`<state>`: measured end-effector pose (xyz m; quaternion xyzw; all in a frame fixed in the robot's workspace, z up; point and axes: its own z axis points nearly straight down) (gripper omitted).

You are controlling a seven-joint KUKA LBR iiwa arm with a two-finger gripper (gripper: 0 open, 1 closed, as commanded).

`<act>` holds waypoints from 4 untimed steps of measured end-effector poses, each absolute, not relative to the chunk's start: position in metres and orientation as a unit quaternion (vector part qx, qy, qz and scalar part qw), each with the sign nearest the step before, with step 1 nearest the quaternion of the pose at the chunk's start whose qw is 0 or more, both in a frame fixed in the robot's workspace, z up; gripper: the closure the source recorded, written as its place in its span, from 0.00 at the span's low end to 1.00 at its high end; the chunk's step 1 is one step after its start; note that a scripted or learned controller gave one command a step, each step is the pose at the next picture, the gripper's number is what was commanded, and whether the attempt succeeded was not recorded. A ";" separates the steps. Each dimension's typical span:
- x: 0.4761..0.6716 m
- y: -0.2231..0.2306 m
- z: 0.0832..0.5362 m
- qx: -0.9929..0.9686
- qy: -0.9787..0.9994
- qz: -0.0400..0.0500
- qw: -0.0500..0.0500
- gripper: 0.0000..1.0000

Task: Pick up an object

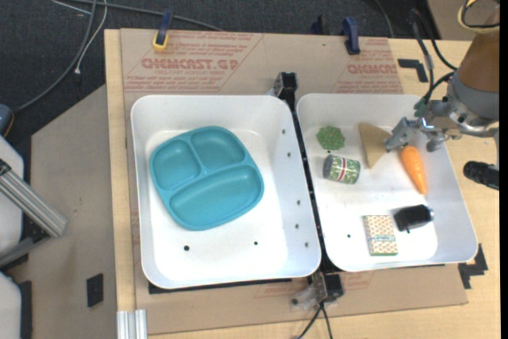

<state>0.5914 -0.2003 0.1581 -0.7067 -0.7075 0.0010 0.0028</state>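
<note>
- My arm (481, 75) reached in over the right bin (452, 250).
- The carrot (413, 167) lay just below the gripper (415, 136), long axis running away toward the bin's near edge.
- Fingers looked spread, pinching nothing.

Left bin (151, 123) is mostly taken up by the teal divided plate (207, 177), with bare strips along its right and bottom. Right bin (456, 194) is busier: green ball (331, 138), can (341, 169), tan wedge (371, 142), carrot (413, 167), black block (412, 217), patterned box (381, 234). Open floor sits between can and box.
</note>
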 end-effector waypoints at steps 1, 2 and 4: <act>0.591 -0.191 0.111 -0.707 -0.707 0.001 0.002 0.00; 0.597 -0.184 0.090 -0.705 -0.709 -0.006 0.002 0.00; 0.590 -0.179 0.153 -0.707 -0.708 -0.001 -0.002 1.00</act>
